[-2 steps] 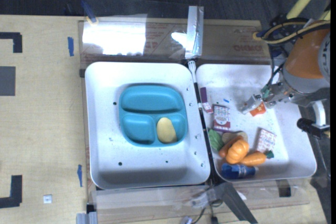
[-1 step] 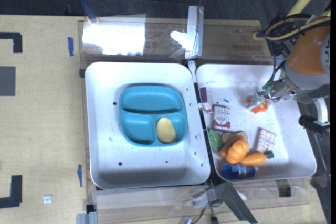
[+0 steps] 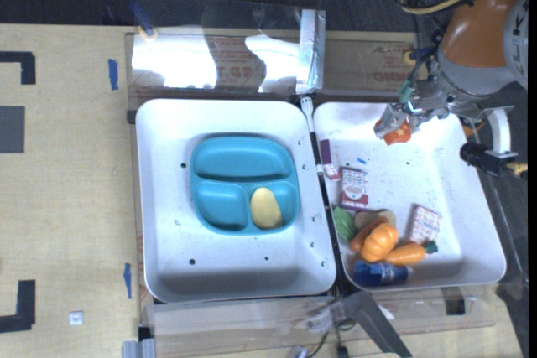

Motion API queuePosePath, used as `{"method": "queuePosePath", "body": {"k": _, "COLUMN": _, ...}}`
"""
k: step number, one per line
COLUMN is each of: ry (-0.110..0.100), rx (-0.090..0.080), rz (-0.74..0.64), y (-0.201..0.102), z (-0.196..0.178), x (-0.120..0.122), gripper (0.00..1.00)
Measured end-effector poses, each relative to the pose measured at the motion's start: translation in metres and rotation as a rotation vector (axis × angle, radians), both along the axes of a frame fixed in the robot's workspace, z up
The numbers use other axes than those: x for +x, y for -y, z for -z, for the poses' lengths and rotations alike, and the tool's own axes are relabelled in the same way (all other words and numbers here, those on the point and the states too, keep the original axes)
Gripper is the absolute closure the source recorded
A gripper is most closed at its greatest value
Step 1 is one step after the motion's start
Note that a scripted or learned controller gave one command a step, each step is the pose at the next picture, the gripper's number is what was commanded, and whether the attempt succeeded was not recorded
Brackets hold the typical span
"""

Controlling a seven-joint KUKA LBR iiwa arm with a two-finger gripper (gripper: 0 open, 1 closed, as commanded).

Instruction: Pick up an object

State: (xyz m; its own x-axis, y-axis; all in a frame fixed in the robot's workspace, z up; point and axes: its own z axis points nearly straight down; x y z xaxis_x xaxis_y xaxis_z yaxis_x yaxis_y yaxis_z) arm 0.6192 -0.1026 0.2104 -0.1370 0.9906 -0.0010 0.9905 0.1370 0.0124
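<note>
One orange piece [image 3: 399, 133] sits between fingers [image 3: 391, 127].

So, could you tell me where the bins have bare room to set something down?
The right bin is bare across its middle, between the gripper and the toy pile led by the orange pumpkin along its near edge. The left bin has bare rim around the blue tray.
</note>
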Motion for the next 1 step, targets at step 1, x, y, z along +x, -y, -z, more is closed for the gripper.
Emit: {"method": "queuePosePath", "body": {"k": 1, "ry": -0.006, "rx": -0.002, "rz": 0.002, "y": 0.0021, "z": -0.0057, "x": -0.0014, "gripper": 1.0}}
